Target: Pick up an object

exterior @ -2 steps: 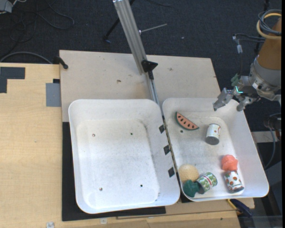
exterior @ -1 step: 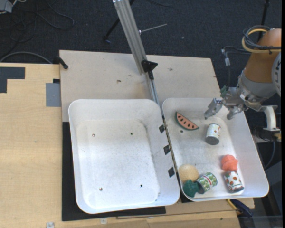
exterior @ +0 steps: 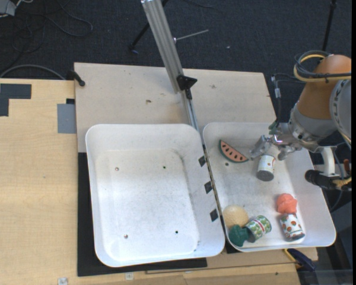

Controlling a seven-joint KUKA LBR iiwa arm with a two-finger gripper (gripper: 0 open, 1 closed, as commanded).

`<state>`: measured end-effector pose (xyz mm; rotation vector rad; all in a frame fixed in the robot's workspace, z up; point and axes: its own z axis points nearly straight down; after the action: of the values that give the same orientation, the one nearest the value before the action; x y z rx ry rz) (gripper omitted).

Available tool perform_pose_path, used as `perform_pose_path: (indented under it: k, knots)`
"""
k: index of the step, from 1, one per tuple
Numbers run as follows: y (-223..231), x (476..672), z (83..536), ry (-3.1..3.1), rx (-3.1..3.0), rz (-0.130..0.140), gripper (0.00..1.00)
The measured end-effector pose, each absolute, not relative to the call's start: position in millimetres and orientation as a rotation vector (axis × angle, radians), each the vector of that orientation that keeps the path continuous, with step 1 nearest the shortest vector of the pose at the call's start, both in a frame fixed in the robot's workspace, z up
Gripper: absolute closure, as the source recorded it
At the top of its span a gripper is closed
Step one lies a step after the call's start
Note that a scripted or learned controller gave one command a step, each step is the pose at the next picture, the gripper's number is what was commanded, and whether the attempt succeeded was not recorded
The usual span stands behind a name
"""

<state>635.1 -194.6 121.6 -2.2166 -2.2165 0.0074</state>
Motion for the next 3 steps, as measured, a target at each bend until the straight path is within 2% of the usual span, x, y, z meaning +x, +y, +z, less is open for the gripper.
perform_pose_path:
  k: [1,2,3]
  knots:
    - [-193.3,634.6,89.1,-2.219,-2.218,0.005,0.0]
    - [-193.6,635.5,101.5,-2.22,-2.22,0.002,1.0]
    - [-189.5,627.7,156.1,-2.221,-2.227,-0.003,1.0]
